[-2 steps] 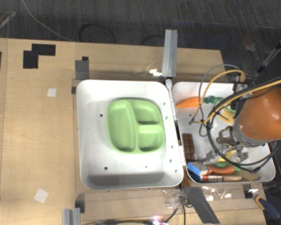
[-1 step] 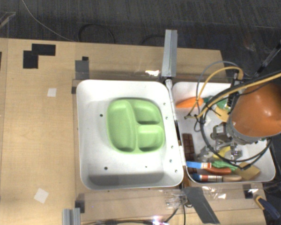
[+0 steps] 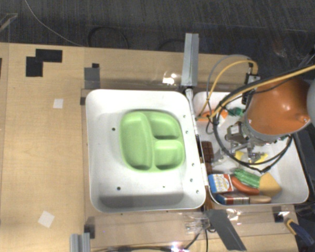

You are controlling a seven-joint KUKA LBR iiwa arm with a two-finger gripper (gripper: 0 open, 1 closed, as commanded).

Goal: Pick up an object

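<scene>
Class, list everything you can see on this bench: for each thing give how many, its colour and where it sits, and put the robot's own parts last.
Shallow white plastic bins: two, side by side on the bench.
Light green three-compartment plate: one, middle of the left bin.
Small toy-like items: several, red, orange, green, blue-and-white and tan, heaped at the near edge of the right bin.
Wooden bench top: one, tan, under both bins.
Arm: one, grey with orange band, over the right bin.
Gripper: one, metallic, low over the right bin's items.
</scene>
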